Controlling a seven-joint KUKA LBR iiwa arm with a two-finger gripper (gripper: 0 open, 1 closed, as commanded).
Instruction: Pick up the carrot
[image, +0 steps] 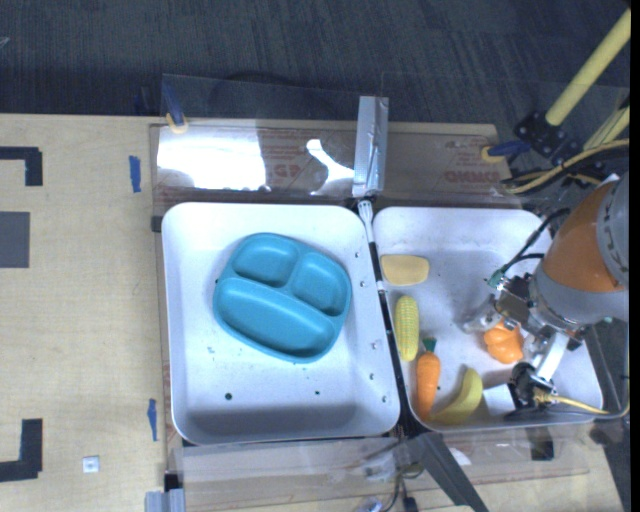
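The carrot (428, 381) lies in the right bin (455, 235), near its front left corner. It is orange, and its green top points toward the back. It rests between a corn cob (406, 326) and a banana (461, 396). My gripper (521, 319) hangs low over the right part of that bin, to the right of the carrot and apart from it. A small orange fruit (503, 345) sits right at the gripper. The arm's orange band (585, 255) rises above it.
A pale yellow slice (404, 268) lies at the back left of the right bin. The left bin (190, 330) holds a blue divided plate (283, 295). A raised divider (380, 300) separates the bins. Cables and a yellow pole (590, 65) are at the back right.
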